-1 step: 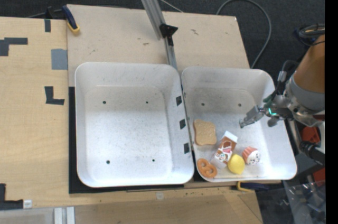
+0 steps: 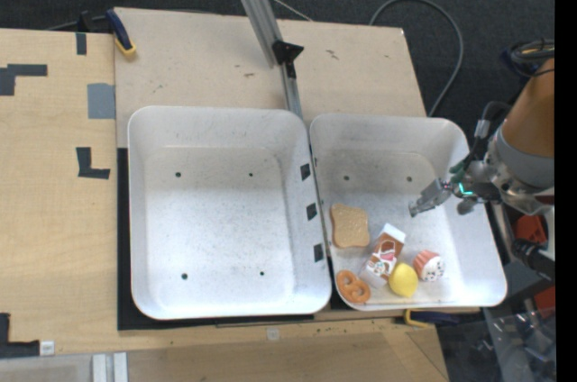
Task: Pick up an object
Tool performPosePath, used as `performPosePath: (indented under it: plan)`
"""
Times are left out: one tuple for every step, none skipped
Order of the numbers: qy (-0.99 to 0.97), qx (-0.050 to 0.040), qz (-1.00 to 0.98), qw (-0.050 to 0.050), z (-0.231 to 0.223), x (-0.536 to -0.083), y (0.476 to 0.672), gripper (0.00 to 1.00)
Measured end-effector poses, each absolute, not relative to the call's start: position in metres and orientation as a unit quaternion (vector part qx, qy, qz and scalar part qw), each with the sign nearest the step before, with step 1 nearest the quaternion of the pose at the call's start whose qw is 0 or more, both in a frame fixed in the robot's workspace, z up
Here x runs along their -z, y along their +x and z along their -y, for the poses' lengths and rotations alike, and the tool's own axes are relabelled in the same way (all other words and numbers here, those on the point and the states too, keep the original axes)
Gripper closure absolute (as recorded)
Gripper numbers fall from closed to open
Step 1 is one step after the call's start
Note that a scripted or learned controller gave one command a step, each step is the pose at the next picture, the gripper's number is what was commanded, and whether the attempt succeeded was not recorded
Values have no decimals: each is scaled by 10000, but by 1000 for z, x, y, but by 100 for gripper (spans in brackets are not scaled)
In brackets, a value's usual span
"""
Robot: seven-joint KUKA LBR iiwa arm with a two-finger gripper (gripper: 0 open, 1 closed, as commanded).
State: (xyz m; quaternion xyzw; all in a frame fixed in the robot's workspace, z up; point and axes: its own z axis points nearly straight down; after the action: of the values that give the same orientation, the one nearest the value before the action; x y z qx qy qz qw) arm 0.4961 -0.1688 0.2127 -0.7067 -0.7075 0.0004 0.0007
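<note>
Two white bins sit side by side on the wooden bench. All loose items lie in the right bin [image 2: 388,137], clustered toward its near edge.

Candidate objects, from the left:
- slice of toast [image 2: 350,226]: tan, roughly square with a rounded top, lying flat just right of the divide between the bins.
- pretzel [image 2: 352,286]: orange-brown, twisted loop shape, in the near-left corner of the right bin, below the toast.
- small carton [image 2: 386,252]: white with red-brown markings, peaked top, lying tilted between the toast and the lemon.
- lemon [image 2: 404,280]: bright yellow, oval, just beside the carton's lower end.
- small round item [image 2: 429,265]: white with red-orange patches, just right of the lemon; too small to identify.

The gripper [image 2: 427,202] hangs over the right bin's right half, above and right of the cluster, apart from every item. Its grey fingers point left toward the bin's middle. Whether they are spread or closed cannot be told at this size; nothing is visible between them. A teal light shows at the wrist.

The left bin [image 2: 216,209] shows only dark specks on its floor.
</note>
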Motion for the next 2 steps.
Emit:
performPosePath:
  plan:
    - [-7073,-22,7069,31,177,-157,490,0]
    - [-7066,34,7076,-6,168,-111,486,0]
